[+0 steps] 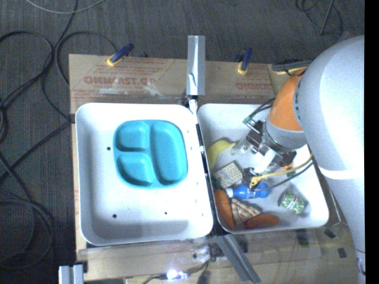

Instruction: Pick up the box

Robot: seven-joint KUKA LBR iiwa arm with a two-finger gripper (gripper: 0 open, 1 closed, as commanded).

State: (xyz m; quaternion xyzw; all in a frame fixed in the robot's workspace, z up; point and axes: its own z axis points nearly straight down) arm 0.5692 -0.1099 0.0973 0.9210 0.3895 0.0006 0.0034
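A robotics lab or test workspace is shown from above. A plywood bench [142, 81] is fixed with blue-and-yellow clamps [120, 54] at 11 and 1 o'clock. Two white bins [95, 176] are set side by side on it. Loose cables [35, 46] are strewn over dark grey carpet [177, 10] at 9 to 12 o'clock. A large grey industrial arm [340, 117] is seen at 3 o'clock.
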